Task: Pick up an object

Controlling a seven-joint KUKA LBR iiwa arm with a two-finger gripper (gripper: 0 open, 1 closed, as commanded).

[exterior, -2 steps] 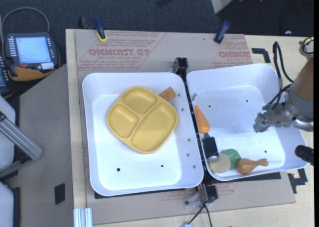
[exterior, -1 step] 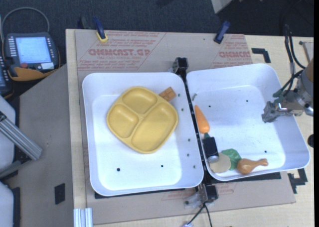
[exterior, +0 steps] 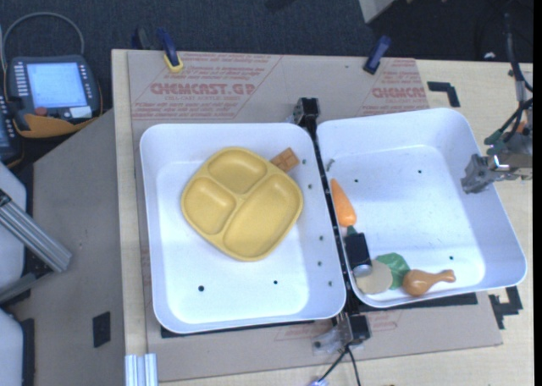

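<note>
Pick not started: gripper (exterior: 484,171), state can't tell, sits at right bin's (exterior: 423,135) 3 o'clock rim; carrot (exterior: 342,202), drumstick (exterior: 426,279) untouched.

2 bins side by side on bench, touching at centre.
Left bin (exterior: 169,291): divided plate (exterior: 242,203) w/ small block (exterior: 285,158) at its far-right edge. Right bin (exterior: 423,135): carrot (exterior: 342,203) by left wall; nearer, dark block (exterior: 356,249), then disc (exterior: 373,278), leafy piece (exterior: 395,264), drumstick (exterior: 427,279) to the right. Gripper (exterior: 476,174) over right rim.
</note>
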